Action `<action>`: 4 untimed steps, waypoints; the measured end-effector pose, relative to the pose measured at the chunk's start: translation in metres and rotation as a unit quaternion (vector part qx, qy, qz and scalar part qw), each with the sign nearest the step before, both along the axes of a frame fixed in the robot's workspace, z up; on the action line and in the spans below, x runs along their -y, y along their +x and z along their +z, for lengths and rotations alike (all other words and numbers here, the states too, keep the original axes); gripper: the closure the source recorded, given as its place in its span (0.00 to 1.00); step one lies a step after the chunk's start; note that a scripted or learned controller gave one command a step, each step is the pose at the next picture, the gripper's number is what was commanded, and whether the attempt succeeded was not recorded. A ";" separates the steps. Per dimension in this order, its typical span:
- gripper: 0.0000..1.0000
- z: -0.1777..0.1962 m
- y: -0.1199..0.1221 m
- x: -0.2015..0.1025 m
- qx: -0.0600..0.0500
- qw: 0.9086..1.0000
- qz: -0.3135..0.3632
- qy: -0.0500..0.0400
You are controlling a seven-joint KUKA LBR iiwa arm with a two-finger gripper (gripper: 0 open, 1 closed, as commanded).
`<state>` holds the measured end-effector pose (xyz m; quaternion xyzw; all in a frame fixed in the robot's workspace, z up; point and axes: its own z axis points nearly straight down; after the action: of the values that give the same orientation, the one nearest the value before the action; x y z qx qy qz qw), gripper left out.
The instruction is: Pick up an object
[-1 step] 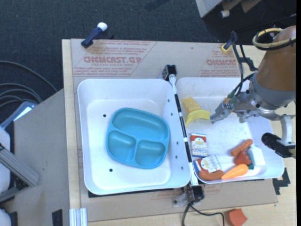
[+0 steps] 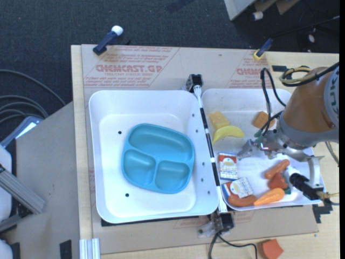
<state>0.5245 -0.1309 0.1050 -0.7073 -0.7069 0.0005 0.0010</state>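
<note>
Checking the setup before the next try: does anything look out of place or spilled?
One thing: an orange block lies on the bench outside the right bin, by the bottom edge. The blue tray sits flat in the left bin.

Yellow banana (image 2: pixel 226 132), orange carrot (image 2: pixel 269 197) and small packets (image 2: pixel 228 168) lie scattered flat in the right bin (image 2: pixel 233 97)

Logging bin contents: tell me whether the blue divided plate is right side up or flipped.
Right side up. The blue divided plate lies flat in the left bin, its three hollow compartments facing up.
</note>
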 end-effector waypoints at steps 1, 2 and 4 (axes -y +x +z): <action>0.00 -0.020 0.096 0.010 0.001 1.000 0.001 0.000; 0.00 -0.021 0.079 -0.035 0.000 1.000 0.001 0.000; 1.00 -0.001 0.079 -0.035 0.001 1.000 0.000 0.000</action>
<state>0.6036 -0.0964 0.1041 -0.7073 -0.7069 -0.0001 0.0008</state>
